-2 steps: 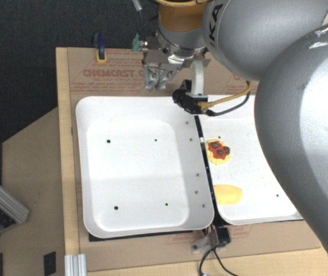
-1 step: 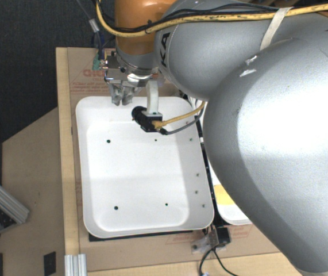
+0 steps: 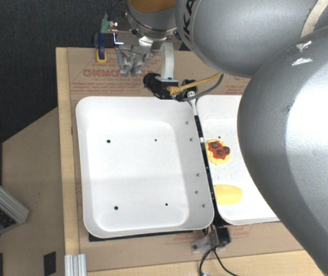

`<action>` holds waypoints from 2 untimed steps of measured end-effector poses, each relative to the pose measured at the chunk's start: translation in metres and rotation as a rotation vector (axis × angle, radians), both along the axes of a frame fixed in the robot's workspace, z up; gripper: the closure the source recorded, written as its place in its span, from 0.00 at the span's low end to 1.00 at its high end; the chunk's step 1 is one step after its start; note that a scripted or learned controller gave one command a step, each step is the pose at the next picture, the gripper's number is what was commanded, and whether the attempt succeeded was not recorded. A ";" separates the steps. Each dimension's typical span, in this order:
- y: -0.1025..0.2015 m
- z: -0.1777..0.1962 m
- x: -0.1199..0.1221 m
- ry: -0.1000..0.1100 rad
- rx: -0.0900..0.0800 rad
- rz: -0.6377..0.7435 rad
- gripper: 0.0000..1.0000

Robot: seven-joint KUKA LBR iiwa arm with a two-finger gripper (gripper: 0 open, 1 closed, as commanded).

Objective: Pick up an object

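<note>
Above left bin's [image 3: 89, 154] far edge: claw [image 3: 131, 68], fingers together, nothing between.

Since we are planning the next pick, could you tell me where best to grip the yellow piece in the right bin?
Probably across the yellow piece's short axis, from straight above: it lies flat, an oval running left-right, beside the bin's left wall, near its front rim.

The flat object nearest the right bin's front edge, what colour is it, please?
Plain yellow, seen in the camera view.

End effector [image 3: 131, 66] hangs past the left bin's [image 3: 95, 154] far rim; two yellow objects, one red-topped [image 3: 218, 152] and one plain [image 3: 228, 194], sit in the right bin [image 3: 232, 216].
</note>
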State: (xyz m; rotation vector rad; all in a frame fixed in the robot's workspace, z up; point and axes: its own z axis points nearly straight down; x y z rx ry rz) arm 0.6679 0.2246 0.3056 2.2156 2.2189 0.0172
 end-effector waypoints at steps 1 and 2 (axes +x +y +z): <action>-0.006 0.064 -0.001 0.005 -0.001 0.001 1.00; 0.000 0.137 -0.001 0.001 0.000 0.001 1.00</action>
